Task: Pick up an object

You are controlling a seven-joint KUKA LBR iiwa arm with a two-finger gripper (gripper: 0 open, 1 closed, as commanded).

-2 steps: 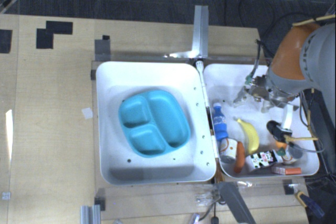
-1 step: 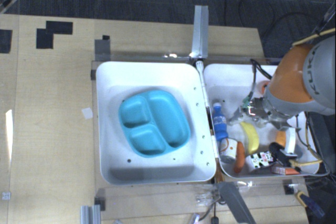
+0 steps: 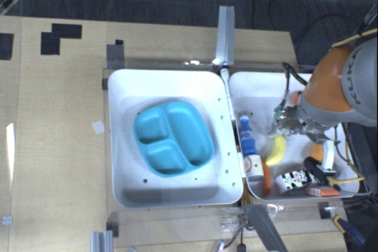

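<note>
Camera view from above the bench: the grey KUKA arm [image 3: 348, 88], orange band at its wrist, reaches over the right bin [image 3: 260, 84], its gripper [image 3: 287, 121] low above the bin's middle, close over the upper end of a yellow banana [image 3: 276, 150]. Whether the gripper is open or closed cannot be told from this angle, and nothing can be seen held in it. The pickable objects crowd this bin's near half: a blue-capped bottle [image 3: 246, 140] lies along the left wall, a white jar [image 3: 254, 166] and a red-orange stick-shaped item [image 3: 266, 180] just below it, and a black-and-white patterned packet [image 3: 293, 179] sits near the front edge with an orange object [image 3: 316, 152] and other small pieces toward the front right corner. The left bin [image 3: 171, 192] carries a blue divided tray [image 3: 173, 137] at its centre. The risk, on this evidence, is a glancing grab: the banana's curved skin could slip out sideways as the gripper closes, or the descent could land between banana and bottle and nudge the neighbours instead of catching one.
</note>
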